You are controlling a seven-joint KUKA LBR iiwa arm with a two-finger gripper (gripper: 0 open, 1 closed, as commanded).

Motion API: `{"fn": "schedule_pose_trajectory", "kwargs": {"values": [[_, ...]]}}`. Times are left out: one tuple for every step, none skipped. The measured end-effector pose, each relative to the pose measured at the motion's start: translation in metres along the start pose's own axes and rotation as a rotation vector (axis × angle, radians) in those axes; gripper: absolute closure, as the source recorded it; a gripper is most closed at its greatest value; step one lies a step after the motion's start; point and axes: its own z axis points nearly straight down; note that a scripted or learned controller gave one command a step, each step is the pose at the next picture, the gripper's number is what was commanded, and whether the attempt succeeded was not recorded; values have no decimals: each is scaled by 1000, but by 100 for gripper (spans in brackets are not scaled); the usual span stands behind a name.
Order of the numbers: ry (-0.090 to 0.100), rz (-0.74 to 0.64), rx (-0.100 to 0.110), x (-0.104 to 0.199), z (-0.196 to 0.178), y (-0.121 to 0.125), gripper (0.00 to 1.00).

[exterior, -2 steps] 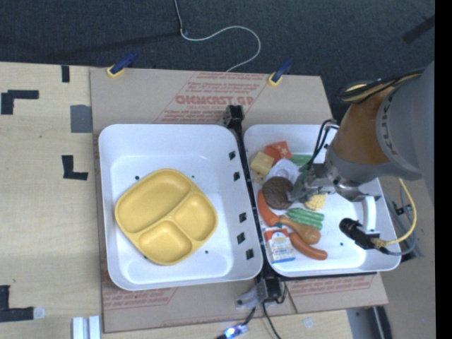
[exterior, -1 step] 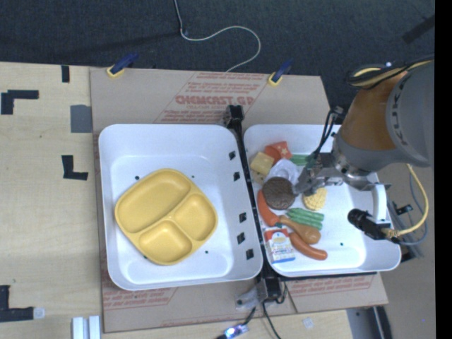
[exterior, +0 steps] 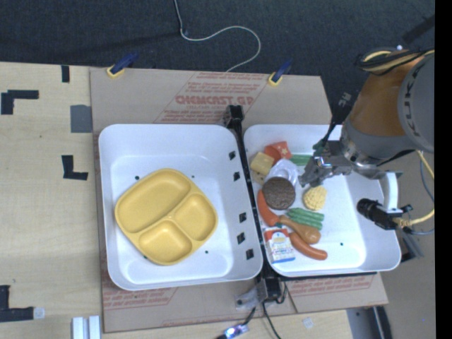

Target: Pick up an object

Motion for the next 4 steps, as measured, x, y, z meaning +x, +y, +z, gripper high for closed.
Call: {"fn": "schedule_pose_trajectory", "kwargs": {"values": [[0, 0, -1, 1, -37, 1, 100], [2, -3, 5, 46, -46, -22, 100], [1, -3, 7, 94, -29, -50, 100], [1, -1, 6, 103, -31, -55, 100]]}}
